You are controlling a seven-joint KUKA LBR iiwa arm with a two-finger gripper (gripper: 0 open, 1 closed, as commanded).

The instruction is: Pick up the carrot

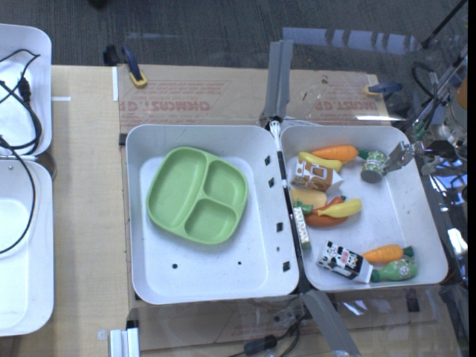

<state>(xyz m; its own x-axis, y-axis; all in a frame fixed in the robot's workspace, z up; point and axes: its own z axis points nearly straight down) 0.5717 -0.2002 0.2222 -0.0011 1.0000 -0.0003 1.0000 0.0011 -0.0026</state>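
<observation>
We see two carrots in the right bin (431, 222): one carrot (337, 153) by its far edge, another (384, 253) near its front-right corner. Tool (399, 157) aperture: cannot tell. Risk: clutter; tool may snag the small can (372, 165).

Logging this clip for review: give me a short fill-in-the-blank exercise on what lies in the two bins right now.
1. The green divided plate lies in the ____ bin as the camera sees it.
2. The plate has ____ compartments.
3. The carrot near the right bin's front edge lies right beside a black-and-white ____.
4. The gripper is above the right bin's ____ corner, near a grey can.

Missing words: left; three; carton; far right
</observation>
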